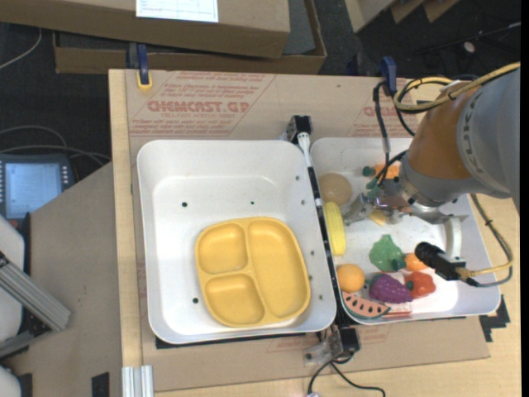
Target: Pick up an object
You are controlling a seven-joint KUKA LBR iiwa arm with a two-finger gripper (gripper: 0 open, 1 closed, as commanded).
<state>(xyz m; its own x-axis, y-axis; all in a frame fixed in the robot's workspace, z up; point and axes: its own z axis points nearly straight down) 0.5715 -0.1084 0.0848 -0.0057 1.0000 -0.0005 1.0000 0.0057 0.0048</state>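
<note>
Over the white right bin (450,301), the grey arm (488,131) is reaching in from the right side of the camera view. Its orange band (434,149) is showing just above the wrist. The gripper (374,206) is hanging low, just to the right of the yellow banana (334,227). I cannot tell if the gripper is open or closed, and I cannot tell if it is touching the banana. Nothing is showing as held in it.

The banana is lying along the left wall of the right bin. A round tan ball (335,188) is sitting just above the banana in the view. A small orange fruit (350,277) is sitting just below the banana. A watermelon slice (364,307) is lying below the banana too, past the orange fruit. Purple grapes (389,288) are lying below and to the right of the banana, and a red toy (421,284) is lying beside them. A green toy (385,252) is sitting to the right of the banana, under the gripper in the view.

The white left bin (216,190) is sitting on the other side of the banana. A yellow plate (250,270) with three parts is lying in that bin, left of the banana.

A cardboard box (99,2) is lying far above the banana, at the top of the view.
</note>
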